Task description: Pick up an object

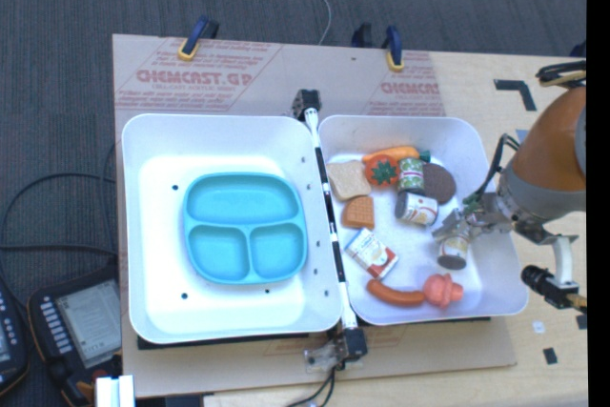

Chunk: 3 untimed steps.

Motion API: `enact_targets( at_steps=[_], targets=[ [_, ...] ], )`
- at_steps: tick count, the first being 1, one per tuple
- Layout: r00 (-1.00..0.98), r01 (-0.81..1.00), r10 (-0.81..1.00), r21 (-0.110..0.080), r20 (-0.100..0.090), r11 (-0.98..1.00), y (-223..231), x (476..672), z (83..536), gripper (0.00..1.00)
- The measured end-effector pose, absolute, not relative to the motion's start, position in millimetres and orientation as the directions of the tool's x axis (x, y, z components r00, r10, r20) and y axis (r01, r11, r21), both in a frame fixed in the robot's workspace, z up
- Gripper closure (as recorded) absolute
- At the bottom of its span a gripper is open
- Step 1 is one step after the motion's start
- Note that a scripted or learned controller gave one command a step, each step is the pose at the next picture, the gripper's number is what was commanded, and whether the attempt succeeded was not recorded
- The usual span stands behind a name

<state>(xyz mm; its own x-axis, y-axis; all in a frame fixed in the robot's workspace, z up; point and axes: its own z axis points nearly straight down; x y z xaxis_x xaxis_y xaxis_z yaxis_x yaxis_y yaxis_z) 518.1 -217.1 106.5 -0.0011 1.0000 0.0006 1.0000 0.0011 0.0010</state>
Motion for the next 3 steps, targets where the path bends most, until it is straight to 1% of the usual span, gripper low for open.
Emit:
enact_targets(
  at_steps=[1,2,3],
  targets=[
    [-0.002,1.0,1.0,0.002,-0.001,0.002,-159.1,553.5,213.8,1.0],
    [-0.001,1.0,1.0,-0.001,0.0,0.001,-79.5,516.0,221.8,1.0],
    [-0.002,1.0,1.0,-0.001,-0.001,0.002,-79.7,516.5,231.5,1.0]
  ],
)
